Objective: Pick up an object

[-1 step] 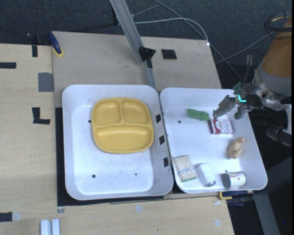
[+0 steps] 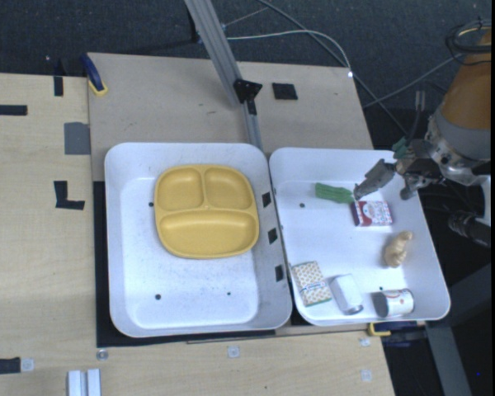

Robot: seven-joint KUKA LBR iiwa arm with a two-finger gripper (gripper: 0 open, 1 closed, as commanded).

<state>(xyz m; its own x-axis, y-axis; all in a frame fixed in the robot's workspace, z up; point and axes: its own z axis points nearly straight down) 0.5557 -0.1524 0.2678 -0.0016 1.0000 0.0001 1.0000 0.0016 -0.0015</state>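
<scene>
**Jaws over the right bin's far edge, nothing in them**

While the arm (image 2: 470,106) reaches in from the right, its jaws (image 2: 393,180) hang w/ the two dark fingers spread apart over the far-right part of the right bin (image 2: 313,159); nothing sits between them. One fingertip (image 2: 371,184) is just above the red packet, near the green item's right end.

Right bin contents, all lying on the bin floor:
- green item (image 2: 334,193), far side, approx. centre, just left of the fingers
- red & white packet (image 2: 371,213), just below the fingers, beside the green item
- tan lumpy obj. (image 2: 398,249), right side, mid-depth
- small checkered packet (image 2: 311,283), near-left area
- grey/white cylinder (image 2: 345,294), just right of the checkered packet
- white can w/ dark end (image 2: 393,303), near-right corner

Left bin (image 2: 124,221) holds a yellow divided plate (image 2: 206,210), three compartments, set toward the far half, flat.

Both bins sit side by side, touching, on the tan counter (image 2: 148,97). A grey metal pole (image 2: 219,35) slants across the counter's far part, cables (image 2: 313,35) trailing on the dark floor behind.
</scene>
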